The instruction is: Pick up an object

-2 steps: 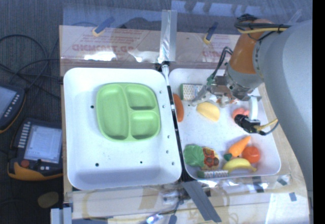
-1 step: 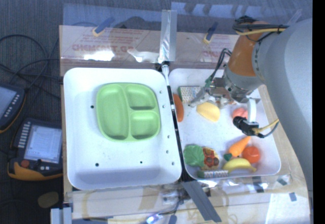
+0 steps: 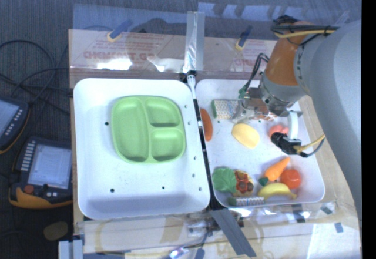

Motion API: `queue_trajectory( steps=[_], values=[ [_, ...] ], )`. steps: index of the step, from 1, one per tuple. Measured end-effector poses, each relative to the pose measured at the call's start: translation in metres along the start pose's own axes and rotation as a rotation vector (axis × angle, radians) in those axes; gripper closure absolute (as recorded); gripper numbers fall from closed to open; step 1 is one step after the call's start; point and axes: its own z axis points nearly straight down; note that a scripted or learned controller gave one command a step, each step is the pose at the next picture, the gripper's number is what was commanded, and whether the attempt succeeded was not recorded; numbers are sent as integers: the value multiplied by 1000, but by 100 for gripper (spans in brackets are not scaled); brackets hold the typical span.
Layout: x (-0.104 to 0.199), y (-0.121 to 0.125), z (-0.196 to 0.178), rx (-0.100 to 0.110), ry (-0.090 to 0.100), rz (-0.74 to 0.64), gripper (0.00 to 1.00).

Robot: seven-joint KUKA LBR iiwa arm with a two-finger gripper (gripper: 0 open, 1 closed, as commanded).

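Observation:
My gripper (image 3: 254, 112) hangs low over the back of the right bin (image 3: 317, 190), under the orange wrist band. Just below it lies a yellow lemon-shaped toy (image 3: 245, 135). A pale green speckled block (image 3: 222, 109) sits to the gripper's left. An orange oval piece (image 3: 206, 124) leans on the bin's left wall. A small red piece (image 3: 278, 131) lies to the right of the lemon. Along the front are a green leafy toy (image 3: 223, 179), a printed packet (image 3: 243, 182), a carrot (image 3: 276, 168), a tomato (image 3: 290, 178) and a banana (image 3: 277, 190).
The left bin (image 3: 94, 193) holds a green divided plate (image 3: 148, 128). The arm's grey body (image 3: 338, 76) covers the right bin's back right corner. A black cable connector (image 3: 285, 144) dangles beside the red piece. Tablets and cables (image 3: 35, 164) lie on the floor at left.

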Motion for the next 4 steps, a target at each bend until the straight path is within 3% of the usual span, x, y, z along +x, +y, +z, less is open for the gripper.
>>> queue_trajectory(
  steps=[1,2,3,4],
  values=[
    [43,17,-84,12,3,239,100],
    [42,17,-84,13,3,240,0],
    [49,40,-84,13,3,237,0],
    [38,15,-165,12,3,299,0]
  ],
)
